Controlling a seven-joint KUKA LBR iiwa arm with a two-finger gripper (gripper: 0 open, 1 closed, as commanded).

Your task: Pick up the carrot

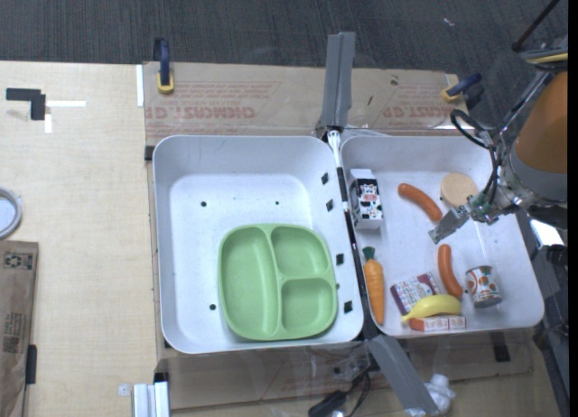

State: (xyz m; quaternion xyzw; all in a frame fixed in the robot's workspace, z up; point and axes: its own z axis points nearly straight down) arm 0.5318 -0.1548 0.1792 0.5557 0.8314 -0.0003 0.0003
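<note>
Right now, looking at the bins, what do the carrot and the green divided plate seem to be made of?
The carrot looks like molded plastic toy food: uniform orange, smooth, with a small green stem cap. The green plate also looks like plastic, matte pale green with rounded, molded compartment ridges. Neither can be confirmed by look alone.

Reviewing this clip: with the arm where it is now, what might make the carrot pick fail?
1. The carrot lies against the right bin's left wall, leaving a finger little room on that side.
2. The gripper hovers over the two sausages, well right of the carrot; a misjudged descent could grab one instead.
3. The milk carton sits just above the carrot and might get bumped.
</note>
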